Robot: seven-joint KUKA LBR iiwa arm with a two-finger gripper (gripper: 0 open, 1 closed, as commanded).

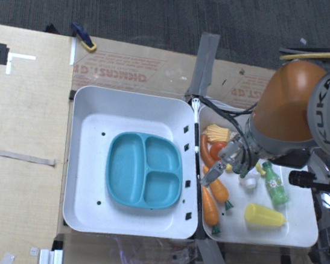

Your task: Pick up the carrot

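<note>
Two orange carrots with green tops lie along the left side of the right bin (296, 235). One carrot (210, 206) lies next to the bin's left wall. The other carrot (220, 190) lies just to its right, slightly higher in the view. My gripper (221, 167) hangs low over the upper ends of these carrots, below the orange band of the arm (291, 103). Nothing is visibly lifted. The arm hides the upper right part of this bin.
The right bin also holds a curved red-orange piece (204, 149), a yellow ridged item (216, 132), a green bottle (274, 185), a small white object (248, 183) and a yellow piece (264, 216). The left bin (81, 165) holds a teal divided plate (124, 168).
</note>
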